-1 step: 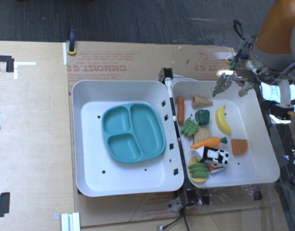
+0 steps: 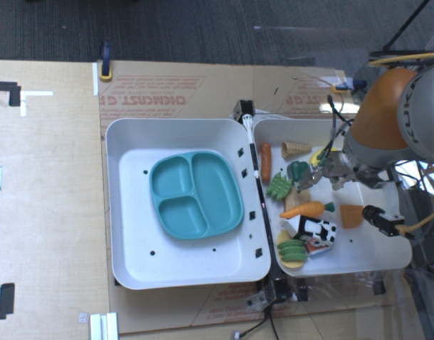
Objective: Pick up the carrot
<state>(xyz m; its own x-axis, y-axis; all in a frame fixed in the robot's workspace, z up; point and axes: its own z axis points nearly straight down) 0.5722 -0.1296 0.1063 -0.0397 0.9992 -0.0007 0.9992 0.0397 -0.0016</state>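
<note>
The carrot (image 2: 304, 210) lies in the right bin (image 2: 386, 257), roughly at its middle, long axis running nearly level across the view with the thick end toward the right and the thin tip pointing left toward the divider. It sits free on the white floor, though it is crowded. A leafy green piece (image 2: 279, 187) is just beside its tip, a dark green piece (image 2: 299, 170) lies above it, and a black-and-white toy (image 2: 317, 229) touches or nearly touches its lower edge. An orange block (image 2: 351, 215) rests near its thick end, and a green-and-yellow item (image 2: 292, 252) lies further down. A long reddish piece (image 2: 265, 161) and a cone (image 2: 296, 148) sit near the top of the bin.

My fingers (image 2: 306, 180) hang just above and left of the carrot's middle, over the dark green piece. From this angle I judge them slightly parted with nothing between them, but they are small and partly hidden by my wrist, so I cannot say for certain.

To do this well, I should shift a little toward the carrot's middle, turn so my fingers close across its narrow width rather than along its length, and come straight down. The danger is catching the black-and-white toy or the green pieces along with it, so I want the fingers landing either side of the carrot alone.

The left bin (image 2: 132, 261) holds a teal divided plate (image 2: 196, 194), well apart from my work, on the table (image 2: 40, 225).
</note>
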